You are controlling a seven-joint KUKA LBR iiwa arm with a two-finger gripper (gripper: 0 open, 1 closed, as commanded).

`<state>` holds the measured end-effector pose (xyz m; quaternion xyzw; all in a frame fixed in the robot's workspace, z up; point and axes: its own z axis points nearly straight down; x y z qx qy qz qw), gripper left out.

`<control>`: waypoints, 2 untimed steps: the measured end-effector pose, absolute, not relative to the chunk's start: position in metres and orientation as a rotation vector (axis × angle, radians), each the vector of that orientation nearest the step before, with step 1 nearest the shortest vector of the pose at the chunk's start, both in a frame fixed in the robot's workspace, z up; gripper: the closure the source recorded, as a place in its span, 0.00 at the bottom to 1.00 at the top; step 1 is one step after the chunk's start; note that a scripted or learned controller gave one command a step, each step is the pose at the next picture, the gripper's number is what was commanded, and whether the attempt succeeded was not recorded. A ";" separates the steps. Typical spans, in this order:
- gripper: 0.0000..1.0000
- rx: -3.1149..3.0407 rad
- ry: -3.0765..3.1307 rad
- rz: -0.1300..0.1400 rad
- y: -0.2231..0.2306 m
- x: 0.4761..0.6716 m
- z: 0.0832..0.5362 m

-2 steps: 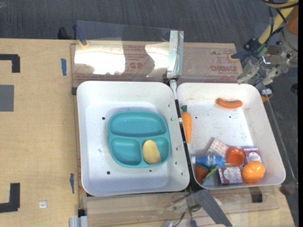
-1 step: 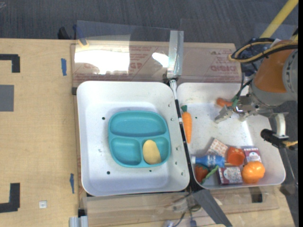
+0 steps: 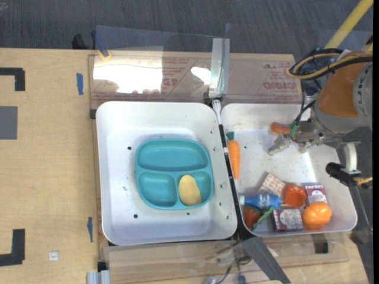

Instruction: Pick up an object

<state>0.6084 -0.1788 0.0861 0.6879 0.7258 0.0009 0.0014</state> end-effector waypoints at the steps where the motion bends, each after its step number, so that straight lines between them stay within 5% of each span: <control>1: 0.00 2.018 2.405 0.004 -0.126 0.647 0.086; 2: 0.00 1.967 2.501 -0.028 -0.137 0.659 0.086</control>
